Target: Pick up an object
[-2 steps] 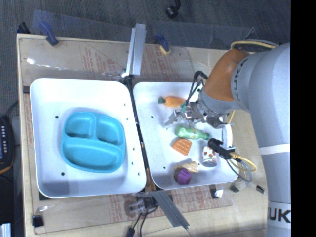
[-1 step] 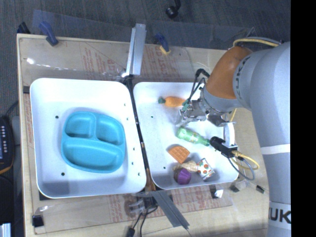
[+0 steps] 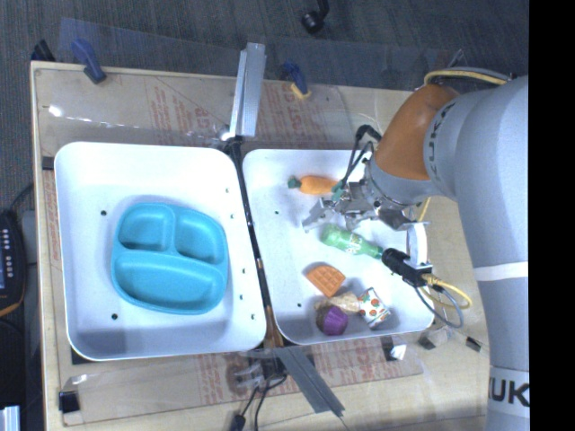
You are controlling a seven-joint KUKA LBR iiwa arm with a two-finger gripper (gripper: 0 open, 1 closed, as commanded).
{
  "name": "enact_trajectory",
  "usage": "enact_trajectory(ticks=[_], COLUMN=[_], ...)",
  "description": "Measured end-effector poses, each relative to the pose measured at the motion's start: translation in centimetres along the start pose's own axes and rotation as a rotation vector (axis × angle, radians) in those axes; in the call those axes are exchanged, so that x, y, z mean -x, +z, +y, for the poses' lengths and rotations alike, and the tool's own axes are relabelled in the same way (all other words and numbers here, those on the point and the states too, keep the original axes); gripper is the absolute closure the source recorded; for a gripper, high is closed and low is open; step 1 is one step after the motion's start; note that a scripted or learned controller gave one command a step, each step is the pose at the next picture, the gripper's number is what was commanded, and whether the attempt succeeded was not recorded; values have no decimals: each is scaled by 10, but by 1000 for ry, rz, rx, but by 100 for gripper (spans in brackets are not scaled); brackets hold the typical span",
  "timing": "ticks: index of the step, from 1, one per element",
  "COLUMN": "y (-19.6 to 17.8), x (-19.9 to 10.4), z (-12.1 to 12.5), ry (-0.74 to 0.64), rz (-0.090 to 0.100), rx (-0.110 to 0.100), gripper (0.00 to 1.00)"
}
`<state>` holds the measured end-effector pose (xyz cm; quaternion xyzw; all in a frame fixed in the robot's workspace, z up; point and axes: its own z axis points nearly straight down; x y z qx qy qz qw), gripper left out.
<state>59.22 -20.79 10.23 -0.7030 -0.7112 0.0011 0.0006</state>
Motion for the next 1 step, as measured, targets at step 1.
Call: enact_trajectory(ticks=[1], y=[11], x=[1], z=[2], ry=[3], rz=[2], rx=[-1], gripper=[0])
